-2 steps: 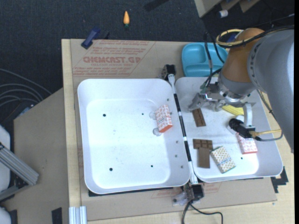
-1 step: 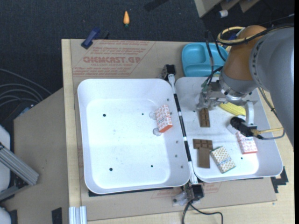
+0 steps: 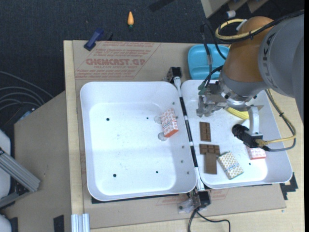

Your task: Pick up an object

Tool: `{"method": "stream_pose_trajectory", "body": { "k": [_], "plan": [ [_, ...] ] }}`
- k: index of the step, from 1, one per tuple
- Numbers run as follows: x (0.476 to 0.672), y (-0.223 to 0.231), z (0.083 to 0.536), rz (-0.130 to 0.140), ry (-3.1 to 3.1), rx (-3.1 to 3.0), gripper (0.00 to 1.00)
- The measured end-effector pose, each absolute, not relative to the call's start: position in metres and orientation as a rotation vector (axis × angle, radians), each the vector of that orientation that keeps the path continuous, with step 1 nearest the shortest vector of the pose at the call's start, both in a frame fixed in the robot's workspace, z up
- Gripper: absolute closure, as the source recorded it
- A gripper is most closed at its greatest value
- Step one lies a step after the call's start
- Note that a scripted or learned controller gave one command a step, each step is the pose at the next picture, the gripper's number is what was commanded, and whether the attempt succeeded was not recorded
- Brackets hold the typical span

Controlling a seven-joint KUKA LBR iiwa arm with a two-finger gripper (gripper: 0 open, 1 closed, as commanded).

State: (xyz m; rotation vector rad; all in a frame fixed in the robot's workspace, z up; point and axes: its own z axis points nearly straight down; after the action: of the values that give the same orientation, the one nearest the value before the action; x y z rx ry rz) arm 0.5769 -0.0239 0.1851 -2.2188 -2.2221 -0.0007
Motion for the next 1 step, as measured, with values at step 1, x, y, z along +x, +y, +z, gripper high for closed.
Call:
{"method": "stream_pose_trajectory", "body": {
  "k": [1],
  "plan": [
    [0.5765, -0.0243, 0.1846, 0.001, -2.221, -2.219, 0.0]
  ]
}}
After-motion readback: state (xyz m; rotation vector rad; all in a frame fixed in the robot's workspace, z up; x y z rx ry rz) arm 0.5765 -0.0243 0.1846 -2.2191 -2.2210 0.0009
